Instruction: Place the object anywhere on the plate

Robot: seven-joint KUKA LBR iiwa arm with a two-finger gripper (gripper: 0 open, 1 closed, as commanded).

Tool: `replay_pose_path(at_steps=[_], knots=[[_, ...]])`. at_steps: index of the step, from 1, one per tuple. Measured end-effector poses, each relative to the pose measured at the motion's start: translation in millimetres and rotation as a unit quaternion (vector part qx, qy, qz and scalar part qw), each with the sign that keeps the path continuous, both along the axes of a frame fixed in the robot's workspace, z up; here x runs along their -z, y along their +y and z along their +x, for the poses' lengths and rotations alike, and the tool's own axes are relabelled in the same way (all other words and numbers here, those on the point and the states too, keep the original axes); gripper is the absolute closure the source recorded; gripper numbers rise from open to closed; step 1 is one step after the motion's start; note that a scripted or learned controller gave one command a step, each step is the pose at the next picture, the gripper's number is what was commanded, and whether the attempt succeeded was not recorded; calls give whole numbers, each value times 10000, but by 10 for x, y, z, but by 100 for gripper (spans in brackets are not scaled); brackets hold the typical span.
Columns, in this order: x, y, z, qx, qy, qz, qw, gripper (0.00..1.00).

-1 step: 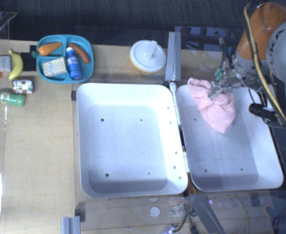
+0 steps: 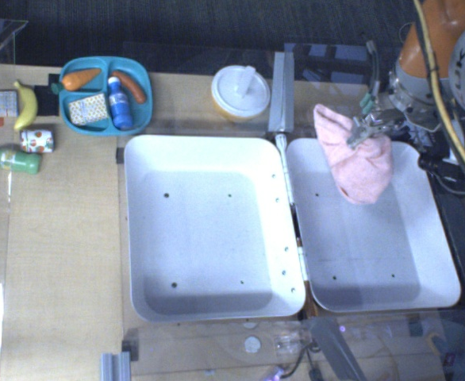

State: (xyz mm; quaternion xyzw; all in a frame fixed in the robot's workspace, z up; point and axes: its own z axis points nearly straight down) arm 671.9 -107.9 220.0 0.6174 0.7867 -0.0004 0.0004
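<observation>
Tool (image 2: 365,127) looks pinched on the pink cloth (image 2: 358,163) dangling just under it over the right bin (image 2: 423,276), but that grip's only a corner, so it might slip off.

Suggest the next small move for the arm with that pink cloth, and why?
Probably lift a little and check the grasp. The gripper sits at the upper edge of the pink cloth, which drapes over the back wall of the right bin. The cloth seems pinched there, but I can't confirm it. The divided blue plate lies far left, beyond the left bin.
</observation>
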Motion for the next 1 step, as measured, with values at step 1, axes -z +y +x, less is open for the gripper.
replay_pose_path(at_steps=[1], knots=[[79,560,-121,-2003,6,8,9797,100]])
